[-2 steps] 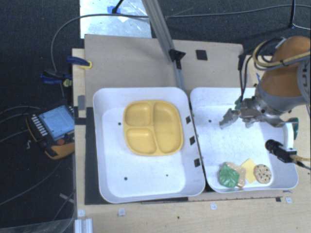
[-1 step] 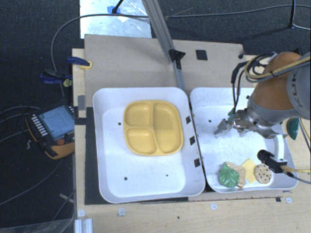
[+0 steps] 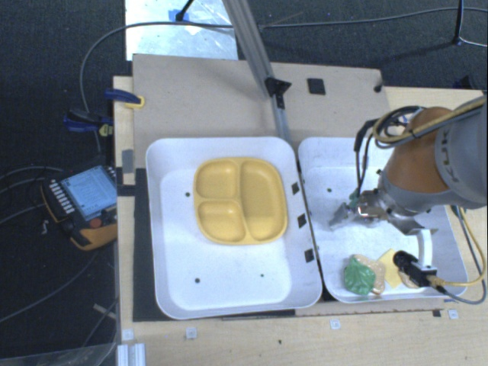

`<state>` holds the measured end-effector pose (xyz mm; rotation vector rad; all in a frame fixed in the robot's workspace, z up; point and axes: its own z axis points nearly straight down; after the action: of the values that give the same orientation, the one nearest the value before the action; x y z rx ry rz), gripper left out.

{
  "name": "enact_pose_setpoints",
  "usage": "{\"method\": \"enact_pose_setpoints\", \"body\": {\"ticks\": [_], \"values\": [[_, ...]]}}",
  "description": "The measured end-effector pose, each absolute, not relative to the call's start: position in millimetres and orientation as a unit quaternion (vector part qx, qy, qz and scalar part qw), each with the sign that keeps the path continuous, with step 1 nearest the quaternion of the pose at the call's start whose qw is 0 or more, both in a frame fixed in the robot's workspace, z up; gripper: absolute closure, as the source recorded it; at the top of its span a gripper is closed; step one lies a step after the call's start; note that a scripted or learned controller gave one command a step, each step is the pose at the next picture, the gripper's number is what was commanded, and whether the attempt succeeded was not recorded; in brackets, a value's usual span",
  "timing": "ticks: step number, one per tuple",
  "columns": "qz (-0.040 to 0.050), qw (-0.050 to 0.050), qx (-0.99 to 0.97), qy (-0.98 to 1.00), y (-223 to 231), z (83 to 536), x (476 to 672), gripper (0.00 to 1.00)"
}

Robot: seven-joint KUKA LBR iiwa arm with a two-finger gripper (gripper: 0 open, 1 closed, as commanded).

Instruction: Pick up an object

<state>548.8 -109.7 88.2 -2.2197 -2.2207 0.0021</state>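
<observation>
A green lumpy object (image 3: 358,275) lies near the front edge of the right bin (image 3: 328,166). A small yellow piece (image 3: 391,268) rests against its right side. My gripper (image 3: 341,216) hangs over the middle of the right bin, pointing left, a little above and to the left of the green object and apart from it. The grey and orange wrist (image 3: 418,166) hides the bin's right half.
A yellow three-compartment plate (image 3: 240,200) sits in the left bin (image 3: 229,280). A grey pole (image 3: 255,44) slants from the top down to the bins' shared back corner. Cables and a handheld pendant (image 3: 84,197) lie left of the bench.
</observation>
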Motion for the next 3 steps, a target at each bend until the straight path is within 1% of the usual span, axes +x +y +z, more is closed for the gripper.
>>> {"method": "enact_pose_setpoints", "body": {"ticks": [1,2,3], "values": [[-0.0011,-0.001,-0.707,-0.708,-109,102,550.7,1.0],[-0.0014,-0.002,-0.707,-0.707,-116,150,545.4,1.0],[-0.0023,-0.003,-0.705,-0.709,-107,207,553.2,1.0]]}}
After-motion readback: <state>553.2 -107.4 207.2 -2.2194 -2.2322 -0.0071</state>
